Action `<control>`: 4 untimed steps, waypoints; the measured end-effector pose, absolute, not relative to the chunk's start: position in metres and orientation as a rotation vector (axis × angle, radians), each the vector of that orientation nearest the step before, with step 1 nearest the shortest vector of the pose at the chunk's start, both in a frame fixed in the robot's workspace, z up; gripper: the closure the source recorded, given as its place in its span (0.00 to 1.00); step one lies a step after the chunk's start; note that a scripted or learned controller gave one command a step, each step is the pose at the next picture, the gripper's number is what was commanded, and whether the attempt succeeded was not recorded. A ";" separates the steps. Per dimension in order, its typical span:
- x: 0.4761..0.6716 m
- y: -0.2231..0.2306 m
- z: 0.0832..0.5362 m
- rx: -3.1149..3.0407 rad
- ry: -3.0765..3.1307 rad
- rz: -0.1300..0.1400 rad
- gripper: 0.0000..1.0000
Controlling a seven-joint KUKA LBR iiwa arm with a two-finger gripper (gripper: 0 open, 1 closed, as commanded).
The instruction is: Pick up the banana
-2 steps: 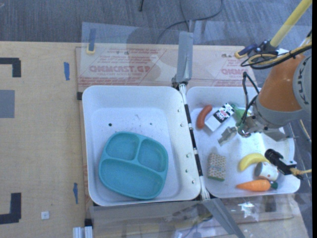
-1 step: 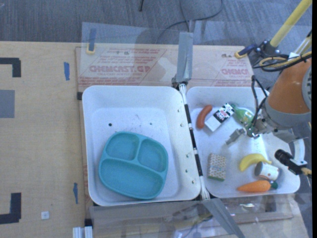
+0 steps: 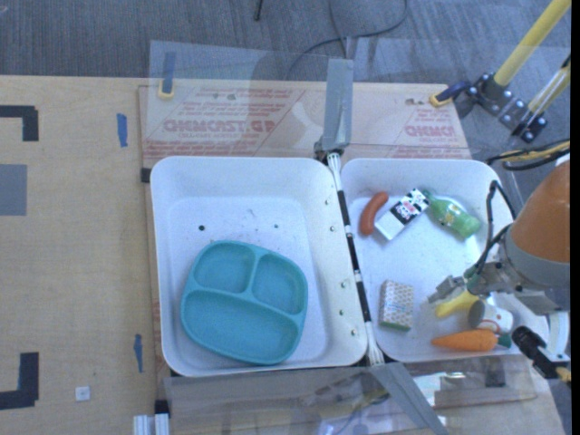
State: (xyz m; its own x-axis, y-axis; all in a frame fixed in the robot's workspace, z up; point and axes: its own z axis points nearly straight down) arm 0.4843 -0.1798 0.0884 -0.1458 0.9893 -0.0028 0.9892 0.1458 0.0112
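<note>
The small curved yellow plastic banana (image 3: 455, 304) lies in the right white bin (image 3: 362, 175), above the orange carrot (image 3: 467, 340), with the gripper (image 3: 469, 284) right over it (open or shut I cannot tell), so descending and closing seems next.
</note>
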 end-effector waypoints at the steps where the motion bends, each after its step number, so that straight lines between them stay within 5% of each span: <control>1: 0.486 -0.183 0.096 2.055 2.360 0.012 1.00; 2: 0.485 -0.183 0.096 2.056 2.361 0.011 0.00; 3: 0.483 -0.169 0.088 1.992 2.410 0.001 0.00; 4: 0.484 -0.170 0.096 1.998 2.404 0.006 1.00</control>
